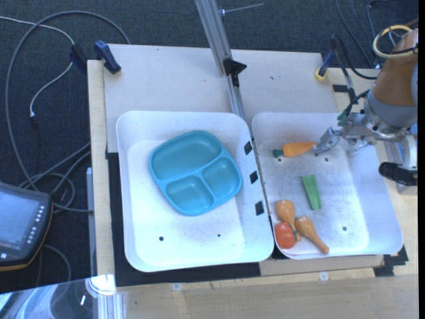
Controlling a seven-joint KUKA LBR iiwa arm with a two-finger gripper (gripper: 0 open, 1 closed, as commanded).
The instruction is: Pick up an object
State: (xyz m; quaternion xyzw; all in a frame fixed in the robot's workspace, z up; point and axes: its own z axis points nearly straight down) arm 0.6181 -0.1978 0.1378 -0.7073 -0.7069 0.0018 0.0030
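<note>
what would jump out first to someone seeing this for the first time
The bright blue divided plate stands out most, lying alone in the left bin. Next come the toy foods in the right bin: an orange carrot near the top, a green stick in the middle, and a tomato with two drumsticks at the lower left. The gripper hovers right beside the carrot's end.
</note>
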